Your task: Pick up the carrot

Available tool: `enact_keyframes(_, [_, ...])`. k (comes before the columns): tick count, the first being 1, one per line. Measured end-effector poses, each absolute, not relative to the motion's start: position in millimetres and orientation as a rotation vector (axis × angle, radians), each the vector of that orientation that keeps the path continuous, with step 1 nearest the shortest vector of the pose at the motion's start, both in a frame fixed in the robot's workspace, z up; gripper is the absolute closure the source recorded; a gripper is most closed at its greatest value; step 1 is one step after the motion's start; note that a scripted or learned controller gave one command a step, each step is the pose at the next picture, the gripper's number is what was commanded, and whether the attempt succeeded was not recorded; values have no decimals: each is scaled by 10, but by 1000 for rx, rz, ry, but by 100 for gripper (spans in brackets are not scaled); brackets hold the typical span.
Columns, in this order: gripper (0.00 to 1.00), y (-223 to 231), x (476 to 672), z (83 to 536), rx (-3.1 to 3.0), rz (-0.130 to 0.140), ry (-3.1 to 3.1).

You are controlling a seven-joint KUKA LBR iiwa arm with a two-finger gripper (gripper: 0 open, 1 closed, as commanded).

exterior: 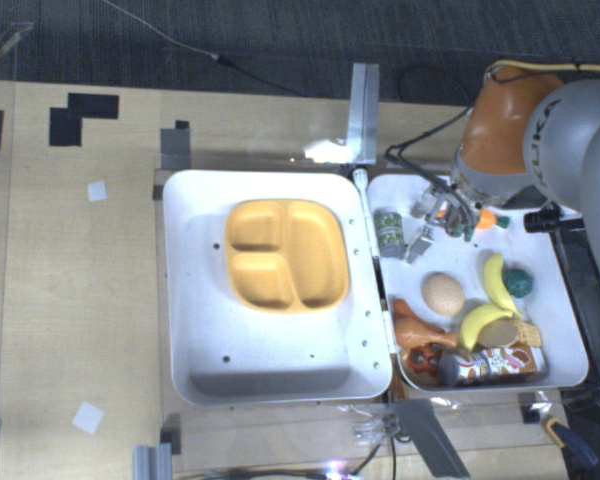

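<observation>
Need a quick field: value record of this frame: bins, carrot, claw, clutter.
left bin: holds yellow divided plate
right bin: holds all the food items
carrot: small orange piece with green end, upper part of right bin, just right of claw
claw: low in right bin's upper left, beside carrot; grip state unclear
clutter: can, egg, bananas, teal ball

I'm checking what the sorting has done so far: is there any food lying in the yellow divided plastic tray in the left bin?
No, the yellow divided plastic tray has nothing in its three compartments.
</observation>
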State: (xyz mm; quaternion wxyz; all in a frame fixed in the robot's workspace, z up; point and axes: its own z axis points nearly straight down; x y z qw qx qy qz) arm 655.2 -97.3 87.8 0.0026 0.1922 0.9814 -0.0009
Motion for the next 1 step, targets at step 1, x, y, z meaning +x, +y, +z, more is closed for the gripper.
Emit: enact_keyframes(1, [0, -974, 6552, 878, 603, -3, 3078])
